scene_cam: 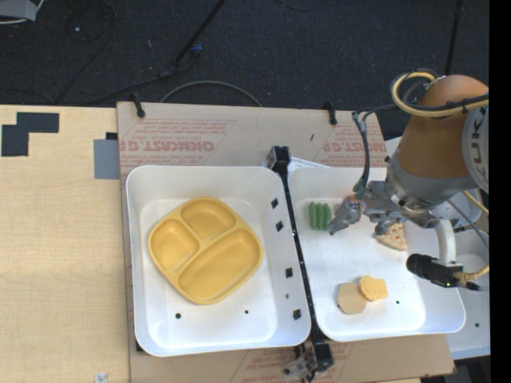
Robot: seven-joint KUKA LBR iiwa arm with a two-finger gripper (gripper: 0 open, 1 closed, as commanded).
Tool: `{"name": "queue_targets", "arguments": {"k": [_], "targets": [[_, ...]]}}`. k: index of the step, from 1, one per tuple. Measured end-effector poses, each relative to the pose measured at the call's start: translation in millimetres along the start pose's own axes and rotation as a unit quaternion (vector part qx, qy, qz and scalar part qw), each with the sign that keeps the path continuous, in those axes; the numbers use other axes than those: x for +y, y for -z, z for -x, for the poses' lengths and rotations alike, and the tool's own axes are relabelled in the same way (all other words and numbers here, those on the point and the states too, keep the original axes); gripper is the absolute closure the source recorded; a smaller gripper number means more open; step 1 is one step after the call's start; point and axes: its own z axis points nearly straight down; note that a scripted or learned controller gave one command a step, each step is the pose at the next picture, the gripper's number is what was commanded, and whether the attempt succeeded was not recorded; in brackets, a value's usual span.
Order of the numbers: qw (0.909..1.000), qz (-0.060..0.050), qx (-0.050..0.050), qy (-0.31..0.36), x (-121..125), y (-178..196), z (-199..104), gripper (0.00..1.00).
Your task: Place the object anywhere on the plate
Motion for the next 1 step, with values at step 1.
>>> {"name": "queue_targets", "arguments": {"k": [1], "targets": [[1.0,0.007,-0.001,0.001,2.6,7.0,0.3,0.0]]}}
